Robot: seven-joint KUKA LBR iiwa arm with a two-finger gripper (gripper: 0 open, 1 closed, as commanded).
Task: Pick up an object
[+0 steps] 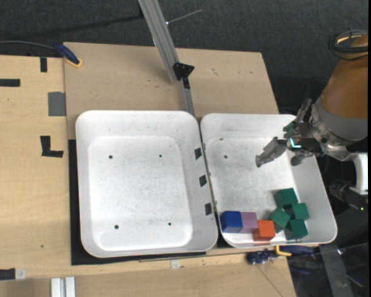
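The end effector [278, 154] hangs over the right bin [235, 129], in its upper right part. Its two fingers are spread apart with nothing between them. The blocks sit well apart from it, clustered in that bin's near right corner: a blue block [231, 221], a purple block [249, 220], an orange block [265, 229] and green blocks [292, 212]. The left bin [86, 166] lies beside it on the tabletop [123, 73].

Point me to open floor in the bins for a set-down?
The left bin floor is bare wall to wall. The right bin is free along its far and left walls, below the gripper. Crowded: the near right corner, with the blue cube, orange cube and green blocks.
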